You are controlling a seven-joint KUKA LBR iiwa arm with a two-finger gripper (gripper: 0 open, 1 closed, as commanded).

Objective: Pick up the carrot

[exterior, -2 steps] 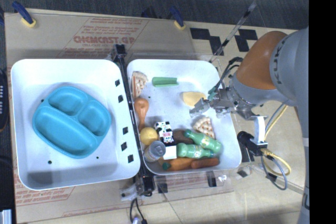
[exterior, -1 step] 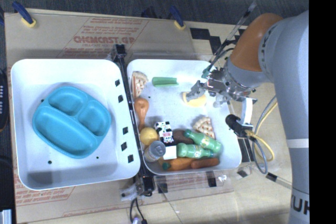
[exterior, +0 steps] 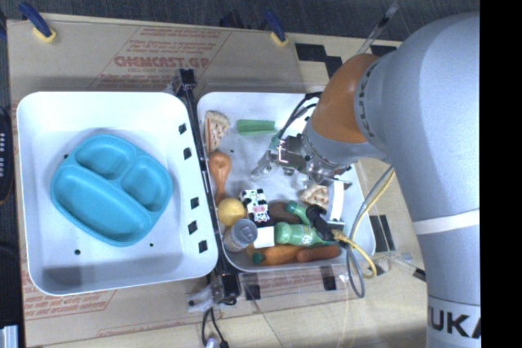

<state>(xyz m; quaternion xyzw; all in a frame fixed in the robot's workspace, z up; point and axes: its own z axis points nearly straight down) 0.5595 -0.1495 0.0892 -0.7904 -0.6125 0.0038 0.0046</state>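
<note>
arm over the right bin

carrot [exterior: 278,256] down at the near edge of the right bin [exterior: 245,103], just left of a red sausage [exterior: 320,253], below the green bottle [exterior: 295,235]. gripper [exterior: 287,156] hanging mid-bin, well apart from it; claw state impossible to tell. blue plate [exterior: 110,187] alone in the left bin [exterior: 49,114].

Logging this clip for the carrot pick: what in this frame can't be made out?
- Gripper: fingers too small and cluttered in the camera view to read as open or shut.
- Carrot: partly overlapped by the green bottle and neighbouring items; full length unclear.
- Right bin: its right side is covered by the arm.
- Small items near the can: too blurred to identify.
</note>
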